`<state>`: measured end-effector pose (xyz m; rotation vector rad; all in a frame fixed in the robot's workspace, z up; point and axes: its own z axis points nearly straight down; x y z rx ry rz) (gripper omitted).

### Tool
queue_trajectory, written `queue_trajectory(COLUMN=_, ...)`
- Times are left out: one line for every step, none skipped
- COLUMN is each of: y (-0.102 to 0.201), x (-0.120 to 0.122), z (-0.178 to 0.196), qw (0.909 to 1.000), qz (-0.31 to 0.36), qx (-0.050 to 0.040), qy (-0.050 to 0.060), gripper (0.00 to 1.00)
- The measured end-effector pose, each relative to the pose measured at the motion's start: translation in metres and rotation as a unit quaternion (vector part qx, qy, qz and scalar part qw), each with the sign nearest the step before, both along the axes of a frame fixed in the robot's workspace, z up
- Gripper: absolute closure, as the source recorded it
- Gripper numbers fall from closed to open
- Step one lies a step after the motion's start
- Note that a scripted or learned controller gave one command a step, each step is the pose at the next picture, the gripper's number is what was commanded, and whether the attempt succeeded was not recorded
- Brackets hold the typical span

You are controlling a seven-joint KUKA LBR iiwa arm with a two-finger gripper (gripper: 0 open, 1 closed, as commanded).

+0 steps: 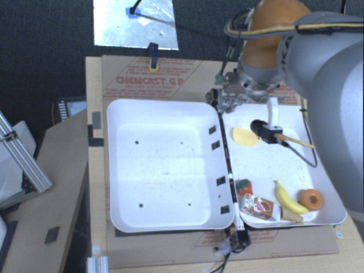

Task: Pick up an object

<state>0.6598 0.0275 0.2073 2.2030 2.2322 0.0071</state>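
Right now the two-finger gripper [229, 104] sits at upper centre, over the right white bin's [324, 178] top-left corner; grip state unclear. Yellow plastic banana [284, 196] lies lower right beside orange doughnut-shaped ring [311, 199].

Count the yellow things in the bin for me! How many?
2. A banana lies near the right bin's front edge, beside the donut. A flat yellow piece lies farther back, near the divider. The arm could hide more.
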Motion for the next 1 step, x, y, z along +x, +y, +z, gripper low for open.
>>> queue_trajectory(y=0.0001, x=0.0007, z=0.0106, qw=1.0000, qz=0.002, qx=0.0000, qy=-0.001, gripper=1.00)
